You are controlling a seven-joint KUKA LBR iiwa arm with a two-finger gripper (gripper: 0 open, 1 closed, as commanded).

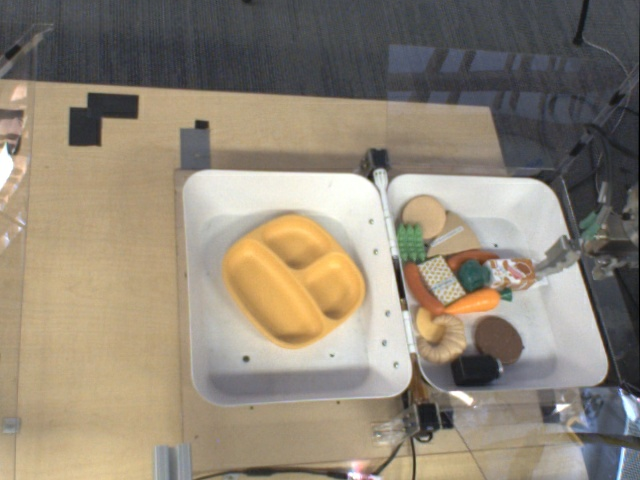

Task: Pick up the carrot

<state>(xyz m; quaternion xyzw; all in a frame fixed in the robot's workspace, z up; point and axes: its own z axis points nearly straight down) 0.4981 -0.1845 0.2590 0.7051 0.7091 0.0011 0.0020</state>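
the room has a dark grey carpet floor (300, 28), with thin black stand legs at the top. on it stands a light wood surface (100, 288), with black marks (100, 116) near its far left corner and a clear panel at the far right. two white bins lie side by side on it. the left bin (215, 368) holds a yellow tray (292, 279) with three sections. the right bin (560, 218) holds many small toys, crowded near its left wall. the arm (610, 233) comes in at the right edge, over the rim of the right bin. the hand (556, 257) is small and blurred; i cannot tell its state. the carrot (474, 302) lies in the middle of the right bin, near a brown disc (498, 338), a ring (443, 336) and a black block (473, 371).
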